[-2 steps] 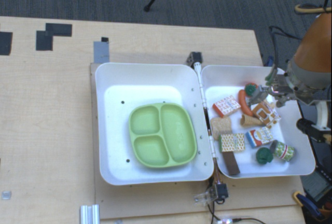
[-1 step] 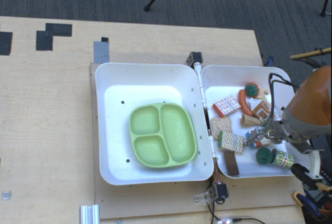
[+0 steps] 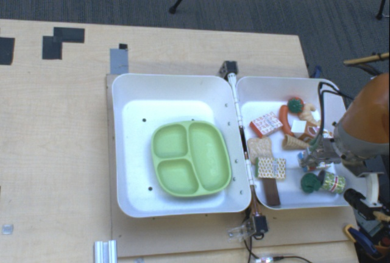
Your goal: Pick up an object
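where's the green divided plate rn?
The green divided plate lies in the left bin, toward its front right, close to the divider beside the right bin that holds the toy food.

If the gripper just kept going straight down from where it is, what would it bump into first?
Probably the green toy or the can beside it: the gripper hangs just above them in the right bin. Depth is hard to judge from this slanted view.
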